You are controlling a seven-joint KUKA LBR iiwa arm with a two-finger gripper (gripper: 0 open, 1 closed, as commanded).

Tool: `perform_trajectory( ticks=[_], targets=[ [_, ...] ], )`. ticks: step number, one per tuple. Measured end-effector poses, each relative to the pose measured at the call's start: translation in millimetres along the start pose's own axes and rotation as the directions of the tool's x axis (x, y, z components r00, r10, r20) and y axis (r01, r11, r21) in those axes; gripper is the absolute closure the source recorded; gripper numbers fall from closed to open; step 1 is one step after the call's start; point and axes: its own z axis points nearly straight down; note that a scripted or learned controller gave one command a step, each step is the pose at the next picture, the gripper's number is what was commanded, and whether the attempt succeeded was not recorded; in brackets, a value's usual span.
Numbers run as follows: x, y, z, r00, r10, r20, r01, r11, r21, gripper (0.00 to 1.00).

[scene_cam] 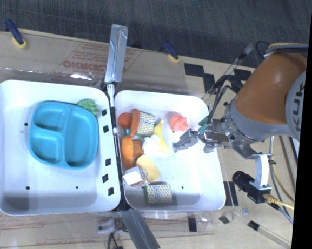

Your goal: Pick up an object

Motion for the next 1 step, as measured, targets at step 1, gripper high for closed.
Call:
perform_trajectory(
  ticks=[1],
  targets=[
    [3.2,-10.1,23.0,0.997,0.08,0.0,-0.08,0.997,-0.001,0.0]
  ],
)
